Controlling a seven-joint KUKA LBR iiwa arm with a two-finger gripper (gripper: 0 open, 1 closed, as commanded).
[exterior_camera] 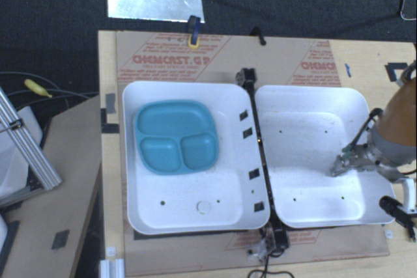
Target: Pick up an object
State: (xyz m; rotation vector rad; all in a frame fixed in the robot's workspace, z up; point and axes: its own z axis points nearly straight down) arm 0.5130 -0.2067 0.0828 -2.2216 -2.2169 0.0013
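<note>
Teal plastic makes up the one object to pick: a divided tray point(176, 136) with three compartments, one wide at the top and two smaller below, lying flat in the upper half of the left bin point(140, 205). Two shallow white bins sit side by side on the bench, touching along a dark central seam; the right bin point(306, 205) holds the gripper point(341, 165), low over its floor near the right wall and well apart from the tray. Whether the gripper is open or closed cannot be told. One grey arm point(399, 120) with an orange band enters from the right. Brown printed cardboard point(169, 52) underlies both bins.
</note>
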